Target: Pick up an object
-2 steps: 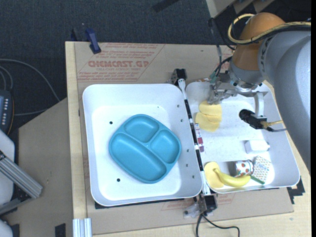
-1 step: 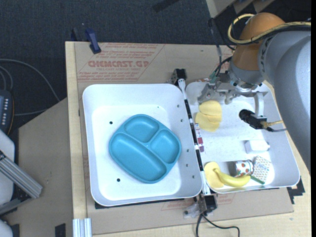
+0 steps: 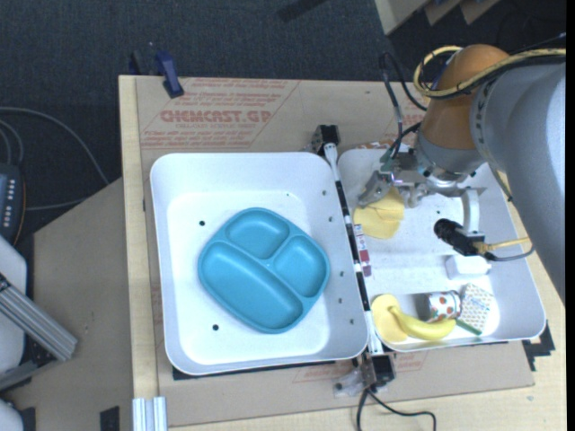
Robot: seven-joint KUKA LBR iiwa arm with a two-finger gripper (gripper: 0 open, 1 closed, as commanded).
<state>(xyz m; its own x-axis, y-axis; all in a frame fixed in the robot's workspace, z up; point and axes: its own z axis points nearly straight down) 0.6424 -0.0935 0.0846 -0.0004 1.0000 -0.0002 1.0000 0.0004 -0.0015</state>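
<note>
I see the metal gripper (image 3: 392, 189), finger state unreadable to me, touching the pale yellow wedge-shaped block (image 3: 379, 219) just below it.

Divided plate (image 3: 261, 269): blue plastic, smooth, faint sheen. Bins (image 3: 171, 241): white plastic, smooth, slightly glossy. Bench board (image 3: 216, 110): pale, matt, wood-like, printed red lettering. Yellow block (image 3: 381, 217), just below the gripper (image 3: 395, 185): soft-looking, matt. Banana (image 3: 409, 323): glossy yellow plastic. Arm (image 3: 512, 124): smooth grey casing, glossy orange band. Floor (image 3: 108, 16): dark, rough carpet.
</note>
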